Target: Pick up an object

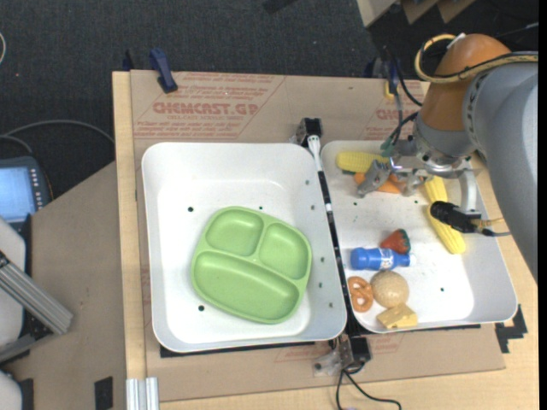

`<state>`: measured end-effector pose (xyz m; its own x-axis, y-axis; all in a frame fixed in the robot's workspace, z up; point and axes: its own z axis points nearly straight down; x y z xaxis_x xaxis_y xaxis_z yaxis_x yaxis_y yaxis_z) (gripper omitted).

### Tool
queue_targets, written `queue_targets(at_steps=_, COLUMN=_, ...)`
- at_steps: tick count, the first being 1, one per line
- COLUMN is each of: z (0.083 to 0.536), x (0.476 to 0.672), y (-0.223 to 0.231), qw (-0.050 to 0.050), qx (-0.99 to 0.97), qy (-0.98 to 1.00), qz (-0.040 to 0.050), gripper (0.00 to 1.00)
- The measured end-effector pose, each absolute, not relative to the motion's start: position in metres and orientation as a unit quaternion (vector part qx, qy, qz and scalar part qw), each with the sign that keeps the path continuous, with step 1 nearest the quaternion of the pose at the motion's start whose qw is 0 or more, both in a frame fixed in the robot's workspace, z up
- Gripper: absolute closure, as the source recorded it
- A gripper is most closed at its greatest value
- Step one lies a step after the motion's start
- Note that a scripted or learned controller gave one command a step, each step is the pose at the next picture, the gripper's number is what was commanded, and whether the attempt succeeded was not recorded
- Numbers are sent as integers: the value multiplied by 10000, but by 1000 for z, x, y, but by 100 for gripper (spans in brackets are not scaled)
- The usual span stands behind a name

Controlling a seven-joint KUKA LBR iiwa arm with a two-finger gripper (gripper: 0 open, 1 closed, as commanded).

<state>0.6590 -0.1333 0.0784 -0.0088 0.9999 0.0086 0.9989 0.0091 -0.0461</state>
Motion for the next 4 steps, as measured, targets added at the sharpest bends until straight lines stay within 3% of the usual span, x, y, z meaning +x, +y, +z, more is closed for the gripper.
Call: queue_targets(at_steps=4, z=79, x=659, y=-138, qw=180, qx=-7056, qy=-7083, qz=114, gripper=0)
